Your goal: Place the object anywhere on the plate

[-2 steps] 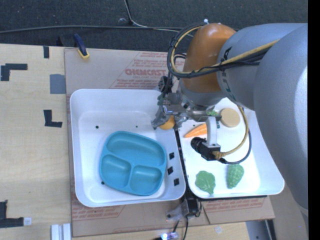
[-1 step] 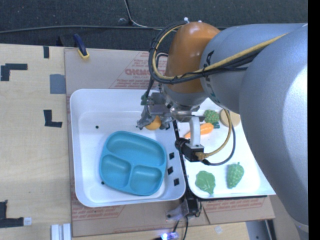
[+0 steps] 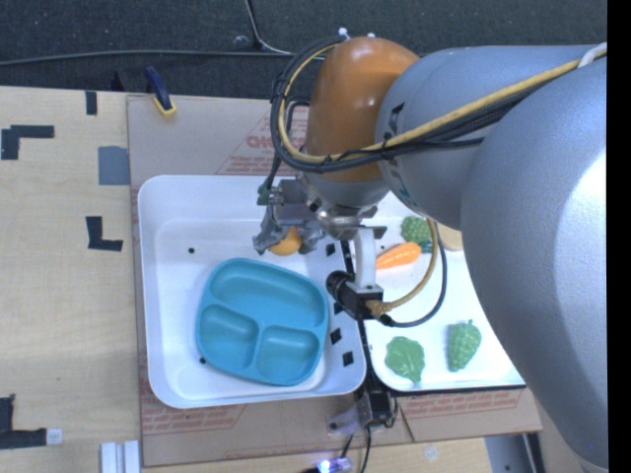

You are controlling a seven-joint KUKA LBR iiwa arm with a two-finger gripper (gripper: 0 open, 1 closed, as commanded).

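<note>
Orange-yellow object (image 3: 286,245), small and rounded, was taken to be the task's piece (placement noted further on).

Nearest the camera: two green toy vegetables in the right bin (image 3: 434,379), a leafy one (image 3: 404,357) and a bumpy one (image 3: 463,344), lying apart from each other.

Beside them, in the left bin (image 3: 158,294), sat the blue plate (image 3: 261,323). It had three compartments, lay flat in the near half of the bin, and had nothing on it.

Farther back in the right bin: a carrot (image 3: 399,256), and just beyond it another green piece (image 3: 416,230), partly hidden by the arm (image 3: 493,166).

At the same depth, the gripper (image 3: 284,233) hung over the far part of the left bin, just beyond the plate's far rim. The orange-yellow object showed directly under its tip, touching or nearly so. Whether it was clasped or merely lying on the bin floor could not be told from this angle (the wrist body covered the tip).

Beyond that, the orange band (image 3: 350,97) and the bench top.

Judgement: the step in hand was the pick, or the very start of the carry; placing was not yet done. If the grip was good, the next move called for a lift clear of the plate's rim, a short travel toward the camera, then a low release over any compartment. If not, a fresh grasp was needed first.
</note>
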